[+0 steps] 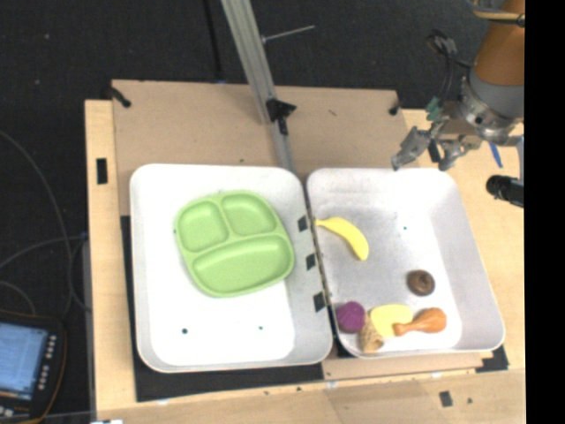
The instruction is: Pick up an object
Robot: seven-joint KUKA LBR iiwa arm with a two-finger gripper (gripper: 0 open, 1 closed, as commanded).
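Observation:
My gripper point(430, 153) hangs over the far right rim of the right bin point(397, 203), its two fingers spread apart with nothing between them. Below it in that bin lie a yellow banana point(345, 237) near the left wall and a brown doughnut point(420, 282) toward the right. A purple plum-like fruit point(350, 315), a pale yellow piece point(389, 317) and an orange-brown drumstick point(422, 322) crowd the front edge. All of these lie well apart from the gripper.
The left bin point(163, 325) bears a green divided plate point(235, 243). A slanted metal pole point(253, 60) rises behind the bins. A tablet point(26, 359) sits at the lower left, off the bench.

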